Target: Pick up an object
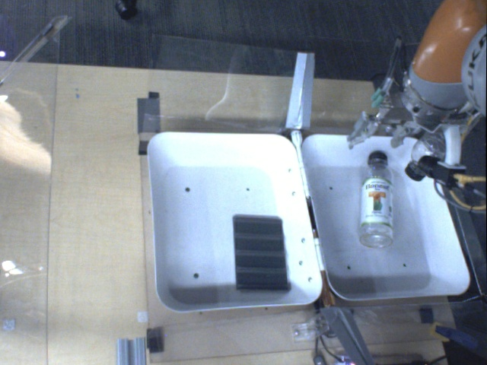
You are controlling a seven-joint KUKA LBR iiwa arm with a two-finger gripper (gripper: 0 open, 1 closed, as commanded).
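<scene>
Hovering: tool (378, 124) (arm from right) | above bottle (377, 200) cap | apart

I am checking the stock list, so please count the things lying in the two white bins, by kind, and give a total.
Clear bottle, lying in the right bin: 1
Black ridged block, in the left bin: 1
Total: 2

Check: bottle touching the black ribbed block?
Apart. The camera view shows the bottle lying in the right bin, the black ribbed block in the left bin, rims between them.
</scene>
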